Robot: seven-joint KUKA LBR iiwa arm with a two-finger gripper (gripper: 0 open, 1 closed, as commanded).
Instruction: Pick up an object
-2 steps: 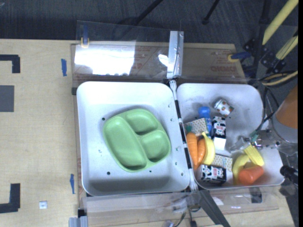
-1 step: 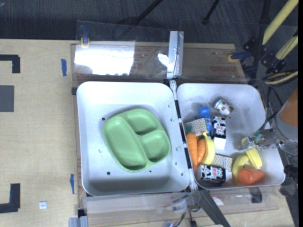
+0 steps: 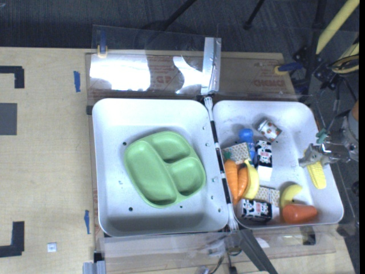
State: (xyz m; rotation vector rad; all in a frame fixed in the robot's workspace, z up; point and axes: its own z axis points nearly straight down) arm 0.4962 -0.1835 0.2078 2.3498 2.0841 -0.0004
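Two white bins sit side by side on the worktop point(image 3: 40, 153). Nearest in the right bin point(image 3: 296, 116) lie a red-orange piece point(image 3: 299, 212) and a cow-patterned carton point(image 3: 255, 209); farther back, a carrot point(image 3: 232, 178), a banana point(image 3: 251, 178) and a blue item point(image 3: 246, 135). At the right rim, the pincer point(image 3: 317, 157) hangs above a yellow corn cob point(image 3: 316, 174); I cannot tell if it is spread. Nothing looks lifted, so the pickup seems undone. The left bin point(image 3: 114, 119) holds a green tray point(image 3: 164, 168).

I can't read any text from here. The brown board point(image 3: 268, 76) behind the bins carries faint printed lettering, too blurred to make out, and the small cartons point(image 3: 263, 153) in the right bin point(image 3: 296, 116) show only black-and-white patterns.
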